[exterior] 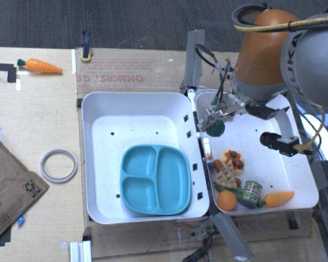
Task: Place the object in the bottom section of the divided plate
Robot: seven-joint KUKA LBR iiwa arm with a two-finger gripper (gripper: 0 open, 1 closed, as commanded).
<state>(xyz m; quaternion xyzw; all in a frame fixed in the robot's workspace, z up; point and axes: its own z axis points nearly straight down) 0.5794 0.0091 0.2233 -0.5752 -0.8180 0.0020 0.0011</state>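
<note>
The teal divided plate (156, 179) lies in the left white bin (98, 146), with two small sections on its left side and one long section on its right. My gripper (214, 121) hangs over the left edge of the right bin (295, 162), just right of the wall between the bins. A small dark green round object (216, 128) sits between its fingertips, lifted off the bin floor, and the fingers are shut on it. The gripper is up and to the right of the plate.
The right bin's front holds toy food: a pizza piece (233, 160), a sandwich wedge (226, 176), an orange (226, 200), a can (252, 190) and a carrot (279, 198). On the bench to the left are another carrot (39, 66), a tape ring (58, 165) and a cardboard box (5, 195).
</note>
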